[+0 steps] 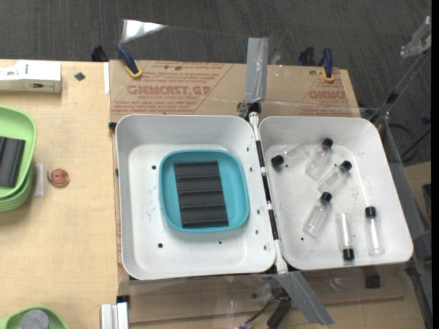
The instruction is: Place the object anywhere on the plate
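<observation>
Left bin [137, 252]: teal plate [236, 190] at centre, carrying a black ribbed insert [200, 194]. Right bin [384, 149]: six clear vials with black caps [317, 212] scattered, lying flat, none on the plate.

Teal plate [236, 184] with black ribbed insert [200, 193], clear black-capped vials [317, 213], white bins [137, 238]

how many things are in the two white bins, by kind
clear vials with black caps: 6, all in the right bin
teal plate: 1, in the left bin
black ridged tray: 1, on the plate
total: 8
</observation>
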